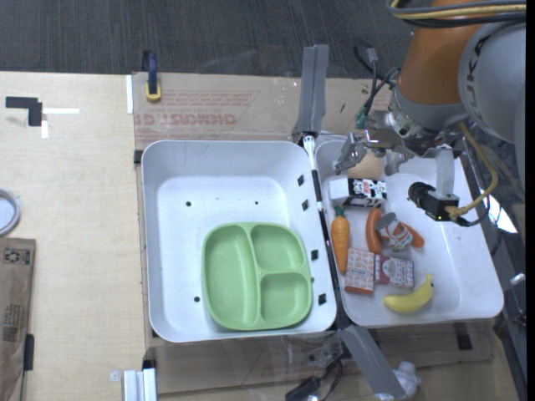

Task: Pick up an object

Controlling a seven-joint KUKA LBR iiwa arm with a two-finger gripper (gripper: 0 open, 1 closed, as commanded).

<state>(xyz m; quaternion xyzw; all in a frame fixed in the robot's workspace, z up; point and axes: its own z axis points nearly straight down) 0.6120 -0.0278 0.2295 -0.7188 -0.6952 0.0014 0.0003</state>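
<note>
Just above the carrot [340, 239]: small cow-print carton [366, 190], probably light, stiff, boxy; best taken across flat sides. Gripper [368, 150] overhead, opening impossible to judge.

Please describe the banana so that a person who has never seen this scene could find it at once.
Look at the right white bin, the one crowded with small items. The banana lies near its front edge, just in front of two small cartons. It is the one yellow, curved thing there.
</note>
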